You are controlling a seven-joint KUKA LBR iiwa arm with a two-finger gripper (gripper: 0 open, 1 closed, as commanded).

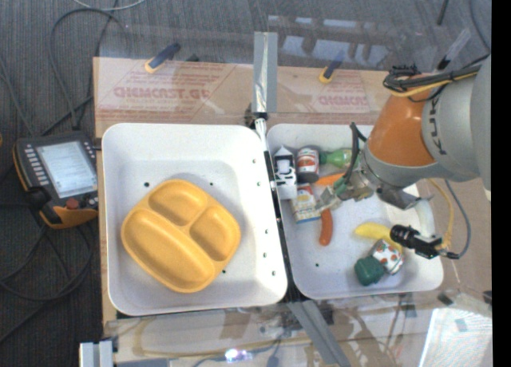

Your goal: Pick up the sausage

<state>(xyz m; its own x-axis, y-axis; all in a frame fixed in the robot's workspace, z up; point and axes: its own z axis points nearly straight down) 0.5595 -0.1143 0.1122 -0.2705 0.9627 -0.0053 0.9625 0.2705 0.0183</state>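
The sausage (pixel 325 228) is a short reddish-brown link lying nearly upright in the picture, in the middle of the right bin (pixel 423 282). My gripper (pixel 350 187) hangs over the bin's upper middle, just above and to the right of the sausage's top end. The grey arm with its orange band (pixel 399 134) reaches in from the right and hides the bin's back right part. Nothing of the sausage sits inside the gripper.
Around the sausage lie a small carton (pixel 305 203), a red-labelled can (pixel 307 163), a green item (pixel 338 156), a banana (pixel 371 231) and a green-and-red pack (pixel 378 264). A yellow divided plate (pixel 181 234) lies in the left bin (pixel 128 146).
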